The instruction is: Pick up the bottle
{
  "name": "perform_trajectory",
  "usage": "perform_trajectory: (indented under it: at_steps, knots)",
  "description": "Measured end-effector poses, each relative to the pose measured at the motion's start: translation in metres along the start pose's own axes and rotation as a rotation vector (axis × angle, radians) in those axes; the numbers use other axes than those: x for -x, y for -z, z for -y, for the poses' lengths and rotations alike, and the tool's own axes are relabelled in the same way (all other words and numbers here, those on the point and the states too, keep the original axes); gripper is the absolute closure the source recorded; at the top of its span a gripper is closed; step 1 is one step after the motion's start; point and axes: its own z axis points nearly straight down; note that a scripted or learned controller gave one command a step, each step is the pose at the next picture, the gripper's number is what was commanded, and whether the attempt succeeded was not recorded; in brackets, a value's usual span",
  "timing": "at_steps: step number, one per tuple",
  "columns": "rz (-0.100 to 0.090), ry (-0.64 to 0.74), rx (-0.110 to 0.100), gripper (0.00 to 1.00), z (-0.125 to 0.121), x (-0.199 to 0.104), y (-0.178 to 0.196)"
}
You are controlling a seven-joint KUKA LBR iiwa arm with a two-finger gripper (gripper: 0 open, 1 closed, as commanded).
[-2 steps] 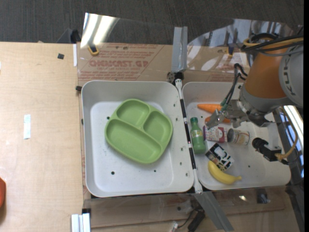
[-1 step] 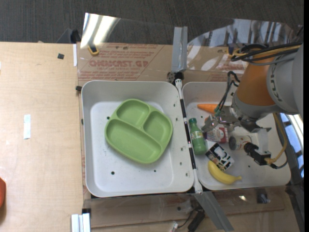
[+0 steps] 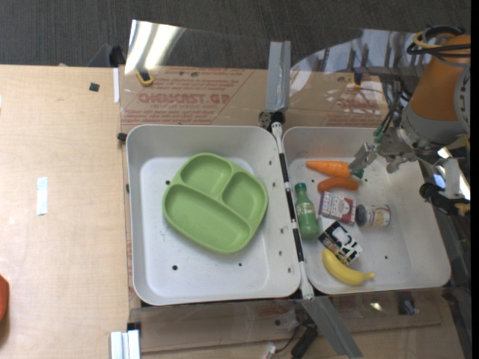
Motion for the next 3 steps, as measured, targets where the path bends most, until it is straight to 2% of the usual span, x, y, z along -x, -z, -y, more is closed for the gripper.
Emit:
perform_trajectory:
  at_steps: [1, 2, 3]
  knots:
    - [0.000, 0.003, 0.001, 0.00, -0.009, 0.040, -0.023]
    - [-0.006, 0.011, 0.013, 0.00, 0.002, 0.039, -0.036]
    - [-0.012, 0.016, 0.001, 0.00, 0.065, 0.036, -0.043]
